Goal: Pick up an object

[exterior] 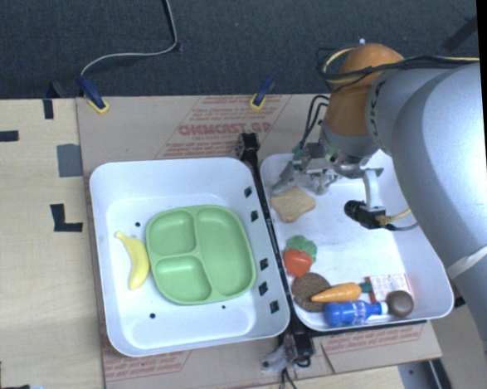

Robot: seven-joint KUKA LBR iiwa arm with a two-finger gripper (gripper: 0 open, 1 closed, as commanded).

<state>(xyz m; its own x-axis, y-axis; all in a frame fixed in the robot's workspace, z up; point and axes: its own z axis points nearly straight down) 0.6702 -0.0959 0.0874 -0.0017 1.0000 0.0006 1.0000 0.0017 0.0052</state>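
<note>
My gripper [302, 182] hangs over the back of the right bin [414, 256], its fingers open and spread just above a tan bread slice [292, 204]. Nothing sits between the fingers. Toward the front of that bin lie a red tomato with a green top [298, 257], a brown round patty [308, 290], an orange carrot [338, 292], a blue bottle [351, 312], a brown ball-shaped item [400, 304] and a small red-and-white packet [389, 284].
The left bin [119, 323] holds a green divided plate [201, 252] with a yellow banana [136, 258] beside it on its left. A black divider [263, 230] runs between the bins. The arm's big grey body [440, 151] covers the right side.
</note>
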